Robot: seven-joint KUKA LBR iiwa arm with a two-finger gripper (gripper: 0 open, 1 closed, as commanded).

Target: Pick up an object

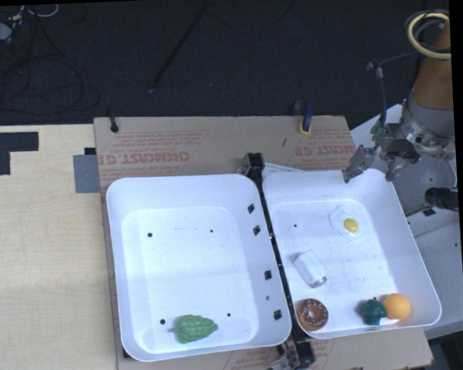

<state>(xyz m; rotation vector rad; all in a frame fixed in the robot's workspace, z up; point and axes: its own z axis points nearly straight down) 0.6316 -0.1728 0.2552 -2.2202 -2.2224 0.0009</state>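
Crosswise, green toy's (195,328) long axis, left bin (131,195).

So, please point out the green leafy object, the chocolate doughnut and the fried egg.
green leafy object (195,328), camera view, its middle.
chocolate doughnut (312,314), camera view, its glazed top.
fried egg (350,227), camera view, its yolk.

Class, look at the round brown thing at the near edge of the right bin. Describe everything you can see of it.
The doughnut is a small brown ring with a pale centre and light speckles on top, seemingly a toy. It lies flat in the near-left corner of the right bin, close to the wall, apart from the white cup behind it.
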